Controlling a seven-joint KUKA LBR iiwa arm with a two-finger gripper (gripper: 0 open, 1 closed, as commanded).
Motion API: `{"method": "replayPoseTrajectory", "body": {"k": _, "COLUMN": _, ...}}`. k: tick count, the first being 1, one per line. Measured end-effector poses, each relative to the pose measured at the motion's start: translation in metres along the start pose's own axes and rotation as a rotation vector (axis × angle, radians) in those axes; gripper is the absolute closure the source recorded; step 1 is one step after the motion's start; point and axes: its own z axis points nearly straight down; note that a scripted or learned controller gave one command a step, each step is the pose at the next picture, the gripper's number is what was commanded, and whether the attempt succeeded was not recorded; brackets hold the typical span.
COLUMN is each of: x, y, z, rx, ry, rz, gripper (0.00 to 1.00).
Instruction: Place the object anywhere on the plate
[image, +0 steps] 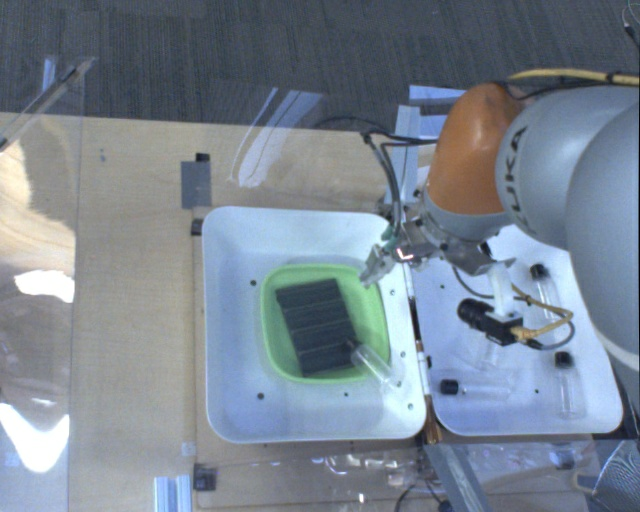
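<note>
While the grey arm with the orange wrist band (520, 150) is reaching in from the right, the left shallow white bin (230, 390) is holding a square green plate (275, 345). A dark ribbed rectangular block (315, 325) is lying on that plate, a clear plastic tube (372, 362) resting across its right rim. The two-finger gripper (385, 258) is hovering over the plate's upper right corner; its finger state cannot be told.

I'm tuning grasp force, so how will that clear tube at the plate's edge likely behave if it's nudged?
The clear tube looks round and smooth, so it will probably roll or slip. It lies partly across the green plate rim, so a nudge may tip it off. It looks thin-walled, likely light, perhaps fragile.
</note>
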Motion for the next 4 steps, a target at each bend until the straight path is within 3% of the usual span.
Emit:
{"method": "replayPoseTrajectory", "body": {"k": 1, "x": 0.0, "y": -0.037, "z": -0.088, "rx": -0.003, "ry": -0.001, "rz": 0.064, "gripper": 0.0}}
{"method": "replayPoseTrajectory", "body": {"k": 2, "x": -0.056, "y": -0.083, "z": -0.069, "rx": 0.0, "ry": -0.001, "rz": -0.157, "gripper": 0.0}}
{"method": "replayPoseTrajectory", "body": {"k": 3, "x": -0.105, "y": -0.129, "z": -0.053, "rx": -0.001, "ry": -0.003, "rz": -0.1, "gripper": 0.0}}
{"method": "replayPoseTrajectory", "body": {"k": 4, "x": -0.164, "y": -0.147, "z": 0.013, "rx": 0.002, "ry": -0.002, "rz": -0.098, "gripper": 0.0}}
